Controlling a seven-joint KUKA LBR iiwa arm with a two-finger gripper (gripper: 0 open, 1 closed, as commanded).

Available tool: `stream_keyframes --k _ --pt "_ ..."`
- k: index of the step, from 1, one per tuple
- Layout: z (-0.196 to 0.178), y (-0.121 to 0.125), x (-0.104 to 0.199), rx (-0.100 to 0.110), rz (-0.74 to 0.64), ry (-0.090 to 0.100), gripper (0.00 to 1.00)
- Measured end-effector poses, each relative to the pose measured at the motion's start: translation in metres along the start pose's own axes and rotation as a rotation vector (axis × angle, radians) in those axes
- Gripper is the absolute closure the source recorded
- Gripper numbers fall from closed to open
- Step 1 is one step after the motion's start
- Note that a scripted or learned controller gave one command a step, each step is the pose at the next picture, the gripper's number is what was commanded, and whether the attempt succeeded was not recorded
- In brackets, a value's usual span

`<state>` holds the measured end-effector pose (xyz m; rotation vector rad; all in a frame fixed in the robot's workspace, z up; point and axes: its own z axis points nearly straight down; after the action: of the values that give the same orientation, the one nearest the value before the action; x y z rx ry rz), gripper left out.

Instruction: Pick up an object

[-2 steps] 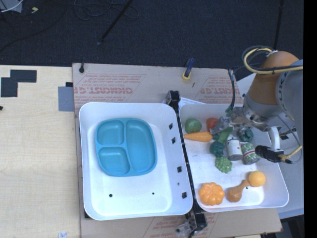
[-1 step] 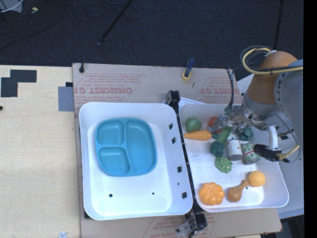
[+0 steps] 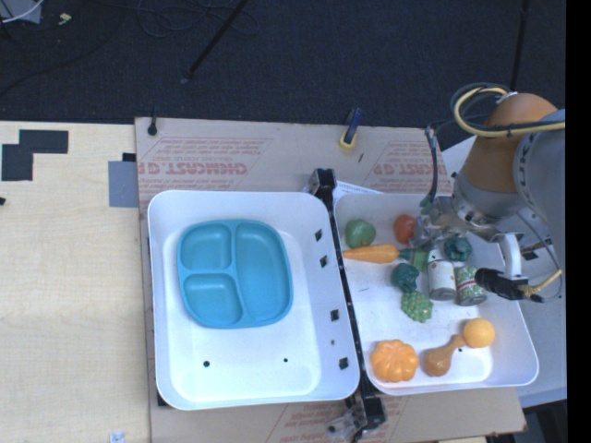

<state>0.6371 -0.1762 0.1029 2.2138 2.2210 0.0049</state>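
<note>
1. Reaching in from the right, the grey arm with the orange band (image 3: 517, 146) hangs over the far right part of the right shallow white bin (image 3: 517, 377), and its gripper (image 3: 441, 233) sits low among a tight cluster of toys there.
2. Whether the gripper is released or clenched cannot be told; its tip is lost among the objects and nothing is visibly held.
3. Candidates for the pick all lie in the right bin: a small dark teal toy (image 3: 456, 247) and a red round toy (image 3: 404, 227) just beside the gripper, two small tins with grey and green labels (image 3: 454, 281) just nearer, an orange plastic carrot (image 3: 371, 255) and a green round vegetable (image 3: 360, 233) to the left.
4. Nearer still lie a green bumpy broccoli-like toy (image 3: 416, 306), an orange toy pumpkin (image 3: 394, 361) and a tan-and-yellow squash-shaped piece (image 3: 457, 344), well apart from the crowd.
5. To do this step well, I judge the gripper should single out one item, straddle it squarely, and avoid pinching two neighbours.
6. The left white bin (image 3: 185, 367) holds a light blue divided plastic plate (image 3: 234, 274) on the worktop (image 3: 65, 293).
</note>
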Motion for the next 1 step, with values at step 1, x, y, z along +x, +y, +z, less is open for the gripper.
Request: stream_keyframes --k 1 --pt "-0.0642 0.0017 -0.0013 0.003 0.003 0.001 1.0"
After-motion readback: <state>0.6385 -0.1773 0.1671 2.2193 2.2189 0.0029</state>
